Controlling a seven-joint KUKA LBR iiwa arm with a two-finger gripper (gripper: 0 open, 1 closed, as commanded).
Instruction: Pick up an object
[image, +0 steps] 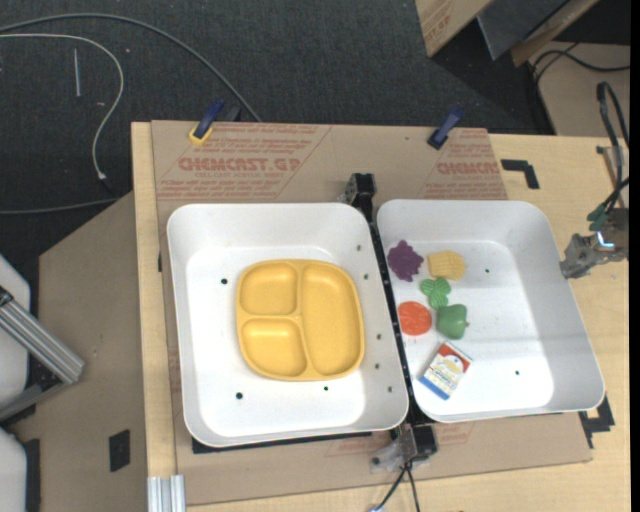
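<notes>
Toys (430, 300) cluster in the left half of the right bin (530, 330), nearest the dividing edge. Our gripper (585, 252) sits at that bin's right rim, so they lie to its left across bare floor.

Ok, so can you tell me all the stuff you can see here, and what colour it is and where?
bins: two, white, side by side on the bench
divided plate: one, yellow, middle of the left bin
grape toy: one, purple, right bin, top left
corn toy: one, yellow, right bin, beside the grape toy
green toys: two, green, right bin, below the corn toy
tomato toy: one, red-orange, right bin, left side
small box: one, white with red and blue, right bin, lower left
clamps: two, blue, back edge of the bench
tool: one, grey, at the right bin's right rim
</notes>
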